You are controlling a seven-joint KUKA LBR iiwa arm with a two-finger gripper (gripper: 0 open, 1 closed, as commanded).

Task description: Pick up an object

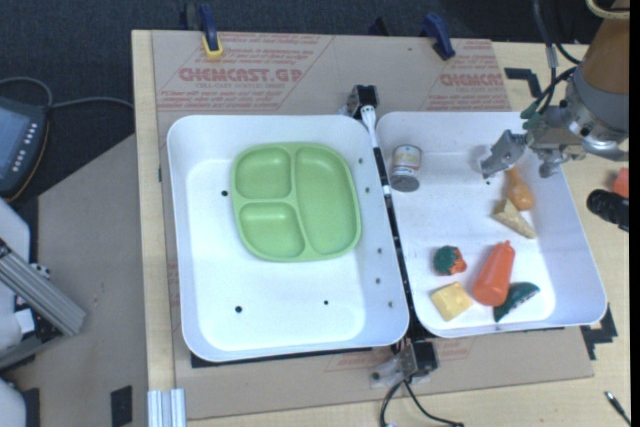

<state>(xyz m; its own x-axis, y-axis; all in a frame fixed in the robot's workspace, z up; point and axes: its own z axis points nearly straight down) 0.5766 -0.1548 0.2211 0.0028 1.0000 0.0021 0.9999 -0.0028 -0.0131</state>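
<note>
My gripper (pixel 523 159) hangs over the far right part of the right bin (pixel 440 130), open, with its two grey fingers spread and nothing between them. Just in front of it lies an orange bread-like piece (pixel 517 188), and a tan wedge (pixel 514 221) lies a little nearer. A silver can (pixel 405 167) rests on its side by the bin's left wall. Toward the front sit a small green and orange toy (pixel 449 261), a yellow block (pixel 451 300) and an orange carrot (pixel 494 274) with a green leafy end (pixel 517 297).
The left bin (pixel 200 245) holds a green divided plate (pixel 297 201). The ridge where the two bins meet (pixel 390 225) runs down the middle. Blue clamps (pixel 209 27) (pixel 437 32) hold the board at the far edge.
</note>
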